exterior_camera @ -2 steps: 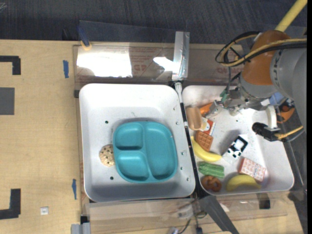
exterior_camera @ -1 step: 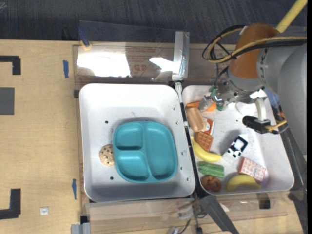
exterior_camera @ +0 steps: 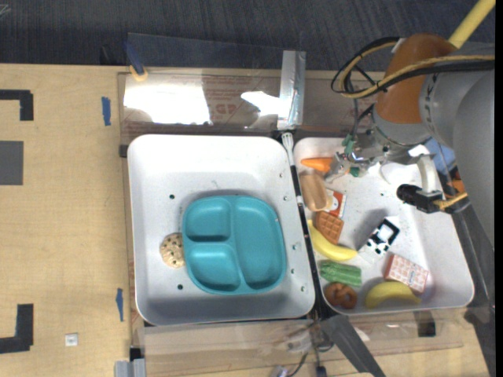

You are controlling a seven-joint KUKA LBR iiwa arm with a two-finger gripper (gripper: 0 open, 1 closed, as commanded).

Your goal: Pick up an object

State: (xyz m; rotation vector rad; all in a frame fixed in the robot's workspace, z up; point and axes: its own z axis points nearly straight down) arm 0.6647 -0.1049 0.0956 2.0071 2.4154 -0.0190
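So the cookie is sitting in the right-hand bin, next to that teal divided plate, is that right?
Not quite. The camera view shows the cookie in the left bin, not the right-hand one; it does lie next to the teal divided plate, at its left edge.

1. A robotics lab is showing here: a grey arm (exterior_camera: 464, 108) with an orange band is reaching over a plywood bench (exterior_camera: 55, 210).
2. Black tape marks (exterior_camera: 20, 104) and blue tape bits (exterior_camera: 105, 110) are sitting on the bench top, like calibration markers.
3. Two white bins (exterior_camera: 149, 163) are lying side by side, one carrying toy food (exterior_camera: 334, 250).
4. Loose cables (exterior_camera: 365, 65) are looping beside the arm, and grey carpet (exterior_camera: 236, 6) is running behind the bench.
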